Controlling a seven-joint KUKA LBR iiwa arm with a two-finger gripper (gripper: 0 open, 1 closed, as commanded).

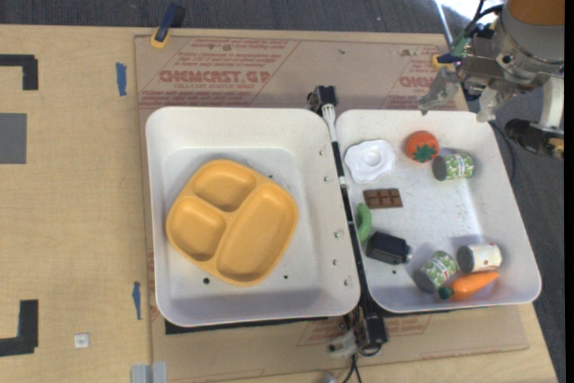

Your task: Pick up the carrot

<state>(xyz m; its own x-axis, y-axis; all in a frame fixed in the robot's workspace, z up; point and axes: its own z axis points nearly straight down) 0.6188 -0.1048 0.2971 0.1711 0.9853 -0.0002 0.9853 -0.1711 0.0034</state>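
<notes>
The orange carrot [473,284] lies in the near right corner of the right bin [502,193], touching a green-patterned can [437,270] and a small white-and-brown can [481,257]. My gripper [463,100] hovers over the far edge of that bin, well behind the carrot. Its two fingers [438,93] stand apart, open, with nothing between them.
The right bin also holds a red tomato [420,145], another green can [453,166], a white lump [370,159], a chocolate bar [382,198], a green piece [363,221] and a black block [387,248]. A yellow divided plate [233,220] lies in the left bin [170,148].
</notes>
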